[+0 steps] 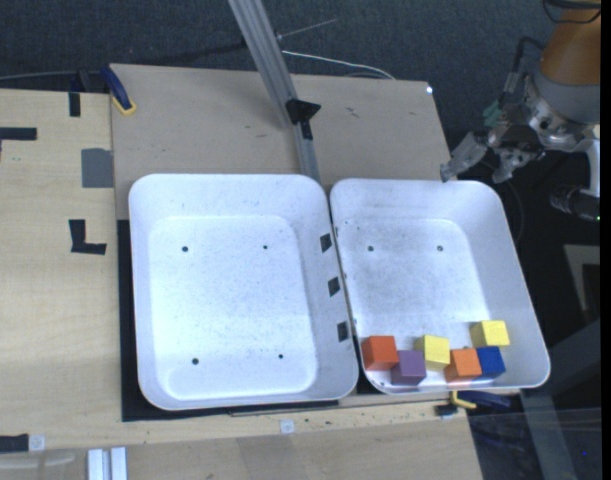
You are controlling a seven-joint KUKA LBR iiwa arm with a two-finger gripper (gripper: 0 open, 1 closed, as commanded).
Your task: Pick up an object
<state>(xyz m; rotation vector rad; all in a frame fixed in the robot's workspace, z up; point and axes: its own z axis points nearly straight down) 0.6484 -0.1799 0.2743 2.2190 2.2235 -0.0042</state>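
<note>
Several small blocks lie along the near edge of the right bin [422, 184]: an orange block [380, 351], a purple block [411, 366], a yellow block [436, 349], a second orange block [465, 364], a blue block [491, 362] and another yellow block [493, 333]. My gripper [478, 169] hangs above the far right corner of that bin, well away from the blocks. Its fingers are spread, open, with nothing between them.
The left bin [225, 182] sits beside the right one, joined by black clips [334, 286]. A slanted metal rail [268, 48] crosses the bench behind the bins. A yellow-and-blue tool [475, 400] lies by the right bin's near edge.
</note>
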